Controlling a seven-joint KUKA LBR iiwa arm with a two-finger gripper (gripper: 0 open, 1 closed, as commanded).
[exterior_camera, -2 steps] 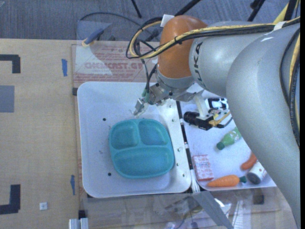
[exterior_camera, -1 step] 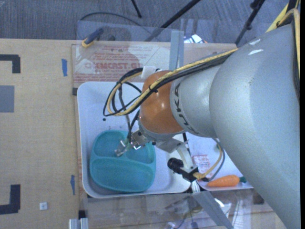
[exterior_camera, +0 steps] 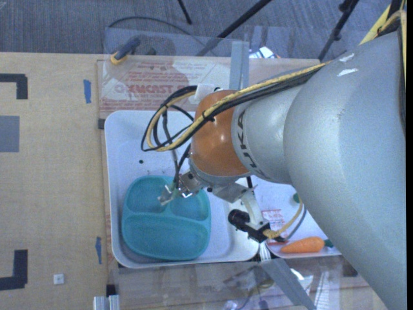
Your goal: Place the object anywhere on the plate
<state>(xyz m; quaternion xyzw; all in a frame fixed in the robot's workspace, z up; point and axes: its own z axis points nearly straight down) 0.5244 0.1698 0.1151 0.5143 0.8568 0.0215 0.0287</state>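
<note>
Okay, biggest thing first: the grey arm point(exterior_camera: 335, 128) comes in from the right of the camera view and covers most of that side, with its orange band point(exterior_camera: 216, 134) sitting over the far part of the left bin point(exterior_camera: 126, 134). Yellow and black cables loop off the wrist above the bin floor.

Next down, the teal plate point(exterior_camera: 164, 234). It's a divided one, lying flat in the near half of the left bin and close to its front rim. I see nothing resting on it.

Now the gripper point(exterior_camera: 173, 194). It hangs over the plate's far edge, right at the upper compartment. From this angle I cannot tell whether it is released or clenched, and I can't make out any object in it, so I won't call this a hold.

Smallest item: an orange, carrot-shaped object point(exterior_camera: 302, 245) lies on its side in the right bin point(exterior_camera: 314, 228), near the front rim, well apart from the plate. I take that to be the task's thing, though I'm judging by position alone.

My read is that the placing step isn't done, and the pick looks undone too. The next move calls for getting the gripper across to the right bin, squarely over that orange piece and aligned across its narrow width, then carrying it back over the plate.
</note>
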